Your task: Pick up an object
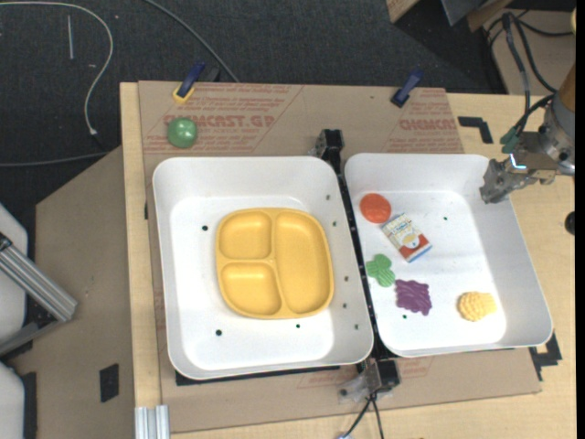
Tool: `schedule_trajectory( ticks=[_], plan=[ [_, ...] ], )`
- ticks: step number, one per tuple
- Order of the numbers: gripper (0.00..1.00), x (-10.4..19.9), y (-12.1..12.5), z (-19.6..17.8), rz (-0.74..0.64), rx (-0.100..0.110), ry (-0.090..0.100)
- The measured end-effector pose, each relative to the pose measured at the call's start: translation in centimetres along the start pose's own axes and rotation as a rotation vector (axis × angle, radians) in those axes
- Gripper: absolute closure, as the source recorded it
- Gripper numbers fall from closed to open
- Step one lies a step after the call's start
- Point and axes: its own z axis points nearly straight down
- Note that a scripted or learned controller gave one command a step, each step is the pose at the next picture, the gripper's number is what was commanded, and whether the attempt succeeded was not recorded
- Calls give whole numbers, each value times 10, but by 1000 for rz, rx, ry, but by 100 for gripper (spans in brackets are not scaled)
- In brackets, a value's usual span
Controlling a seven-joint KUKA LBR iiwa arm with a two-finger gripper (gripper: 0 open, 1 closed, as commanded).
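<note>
A: Where is the gripper [498, 183]?

B: At the upper right edge of the right bin [526, 245], over its rim, reaching in from the right. Nothing is between its fingers that I can see, and whether they are spread or closed I cannot tell; it is small and dark against the bench.

A: And the things it could pick up?

B: All in the right bin's left and lower part, well apart from the gripper. An orange round piece [375, 208] lies near the top left, with a small white carton [406, 237] just beside it, tilted, lower right of it. Below those sit a green leafy piece [380, 270] and a purple bunch [413, 296], near each other. A yellow knobbly piece [475, 305] lies alone toward the lower right corner.

A: What else is around?

B: The left bin [183, 245] holds a yellow divided plate [274, 263], three compartments, nothing in them. A green ball [183, 133] rests on the cardboard sheet [292, 117] behind that bin. Two blue clamps [190, 81] pin the cardboard's far edge.

A: Anything in the way?

B: The bin floor between the gripper and the objects is bare white.
</note>
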Motion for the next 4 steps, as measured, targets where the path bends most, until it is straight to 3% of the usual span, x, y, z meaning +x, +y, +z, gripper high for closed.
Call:
schedule_trajectory(
  ticks=[2, 4],
  plan=[
    [100, 97, 0, 5, -4, 7, 3],
    [100, 197, -3, 41, -4, 8, 4]
  ],
)
